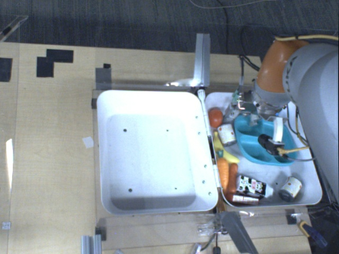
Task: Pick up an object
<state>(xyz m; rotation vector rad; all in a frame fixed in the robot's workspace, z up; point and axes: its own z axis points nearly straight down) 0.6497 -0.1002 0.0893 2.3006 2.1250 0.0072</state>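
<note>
**Gripper low over the crowded right bin**

The gripper, a cluster of bare metal parts below the grey wrist and its orange band, sits low at the far edge of the right bin, just above the rim of a blue bowl. The view does not show whether it is open or closed, and nothing can be seen held in it.

All the loose things to pick lie in that right bin. The blue bowl is smooth, glossy plastic with a rounded rim, and it takes up the bin's middle. Just to its left are a round red-orange ball, a short white cylinder and a curved yellow banana. Nearer the front lies a tapered orange carrot along the left wall. Beside it is a flat black-and-white printed box. A small grey-and-white cylinder lies on its side in the front right corner.

The left bin is shallow matte white plastic with rounded corners and a few small dark dots on its floor. Both bins rest on a pale wood-toned bench.
</note>
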